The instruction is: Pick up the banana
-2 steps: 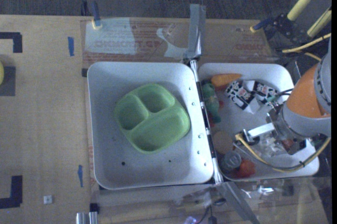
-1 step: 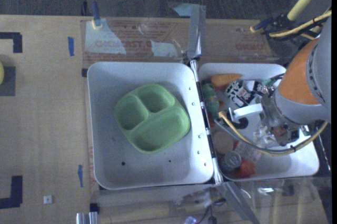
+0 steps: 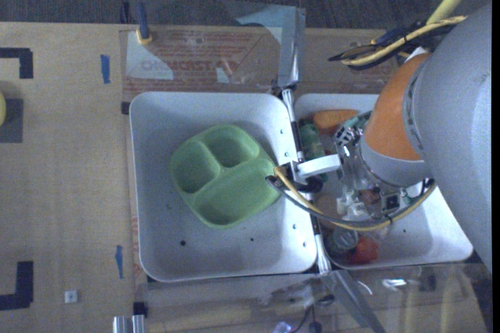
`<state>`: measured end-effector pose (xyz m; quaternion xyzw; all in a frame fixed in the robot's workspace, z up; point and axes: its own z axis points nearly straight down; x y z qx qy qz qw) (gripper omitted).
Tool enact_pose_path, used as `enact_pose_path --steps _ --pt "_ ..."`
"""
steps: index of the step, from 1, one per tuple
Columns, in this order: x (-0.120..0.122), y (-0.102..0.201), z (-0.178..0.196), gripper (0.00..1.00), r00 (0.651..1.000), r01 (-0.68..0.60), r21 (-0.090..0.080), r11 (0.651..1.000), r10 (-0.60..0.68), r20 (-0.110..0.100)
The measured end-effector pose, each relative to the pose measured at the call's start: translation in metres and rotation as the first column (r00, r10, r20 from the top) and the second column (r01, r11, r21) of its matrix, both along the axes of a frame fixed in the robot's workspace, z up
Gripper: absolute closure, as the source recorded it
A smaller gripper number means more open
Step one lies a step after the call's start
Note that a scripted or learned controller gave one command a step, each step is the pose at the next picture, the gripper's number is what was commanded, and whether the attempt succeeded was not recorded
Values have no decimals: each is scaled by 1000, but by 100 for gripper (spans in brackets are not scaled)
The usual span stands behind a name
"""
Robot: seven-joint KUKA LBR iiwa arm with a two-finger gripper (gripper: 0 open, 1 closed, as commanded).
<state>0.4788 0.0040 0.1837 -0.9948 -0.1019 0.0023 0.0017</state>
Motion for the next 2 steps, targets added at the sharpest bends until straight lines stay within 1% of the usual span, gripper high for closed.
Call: enact_pose_path --steps 1,2 --pt "0 -113 -27 100 956 -293 1 956 293 1" --pt "67 -100 -97 100 989 -147 -3 989 147 9"
